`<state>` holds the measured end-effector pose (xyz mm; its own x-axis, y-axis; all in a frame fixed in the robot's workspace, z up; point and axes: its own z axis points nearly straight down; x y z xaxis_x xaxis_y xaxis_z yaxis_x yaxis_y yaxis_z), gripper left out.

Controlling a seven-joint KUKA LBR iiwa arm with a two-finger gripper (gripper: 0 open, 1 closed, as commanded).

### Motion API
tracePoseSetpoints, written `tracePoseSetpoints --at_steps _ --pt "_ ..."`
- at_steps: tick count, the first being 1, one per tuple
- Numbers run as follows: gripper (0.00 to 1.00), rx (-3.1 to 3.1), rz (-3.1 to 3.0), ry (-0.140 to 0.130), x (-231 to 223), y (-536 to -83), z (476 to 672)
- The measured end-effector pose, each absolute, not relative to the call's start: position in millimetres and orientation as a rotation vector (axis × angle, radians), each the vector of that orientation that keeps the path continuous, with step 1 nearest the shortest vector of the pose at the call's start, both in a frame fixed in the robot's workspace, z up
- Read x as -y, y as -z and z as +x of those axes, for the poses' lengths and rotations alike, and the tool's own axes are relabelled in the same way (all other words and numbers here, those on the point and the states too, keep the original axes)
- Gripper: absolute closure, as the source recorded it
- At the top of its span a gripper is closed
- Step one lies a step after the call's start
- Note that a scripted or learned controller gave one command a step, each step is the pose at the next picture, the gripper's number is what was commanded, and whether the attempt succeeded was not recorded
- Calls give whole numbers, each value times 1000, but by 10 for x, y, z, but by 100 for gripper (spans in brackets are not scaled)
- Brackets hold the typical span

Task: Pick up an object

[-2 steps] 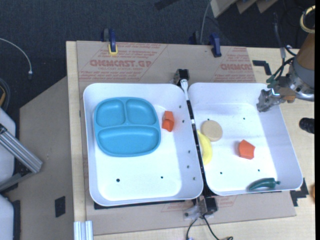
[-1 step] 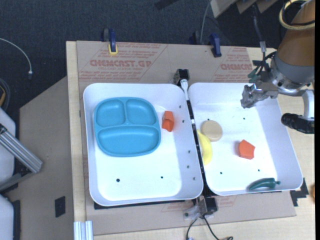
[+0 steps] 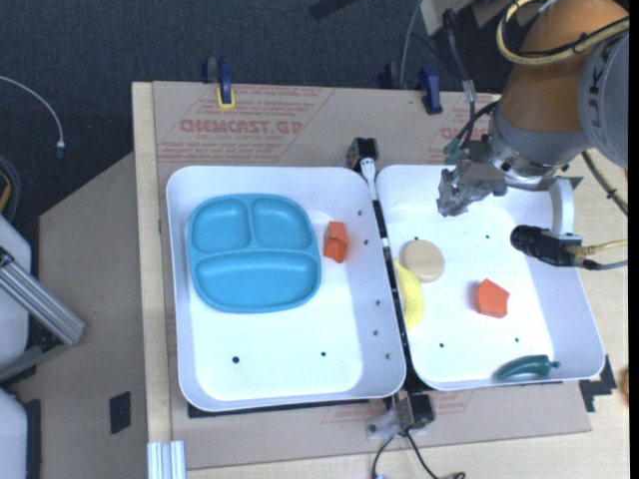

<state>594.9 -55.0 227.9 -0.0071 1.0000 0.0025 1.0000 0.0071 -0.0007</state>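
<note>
My gripper (image 3: 451, 206) hangs over the back of the right bin (image 3: 559, 352), its tips pointing down and left, with nothing visible between them. Below it and slightly left lies a round beige piece (image 3: 423, 259), which touches a yellow banana-shaped piece (image 3: 410, 298) along the bin's left wall. An orange block (image 3: 491, 298) sits in the middle of that bin. A dark green curved object (image 3: 523, 368) rests near the bin's front edge. In the left bin (image 3: 290, 367) a second orange block (image 3: 336, 242) stands beside a blue divided plate (image 3: 254, 251).
The orange-banded arm (image 3: 554, 58) fills the upper right. A black cylindrical part (image 3: 539, 241) juts over the right bin's right side. Clamps (image 3: 226, 82) hold the board at the back. A black bracket (image 3: 363, 155) sits between the bins.
</note>
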Motion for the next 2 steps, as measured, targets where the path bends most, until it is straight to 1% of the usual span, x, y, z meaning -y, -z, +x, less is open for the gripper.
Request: tracePoseSetpoints --at_steps 1,2 --pt "100 2230 -2216 5 28 -2317 6100" --pt "100 2230 -2215 6 -515 -2396 6172"
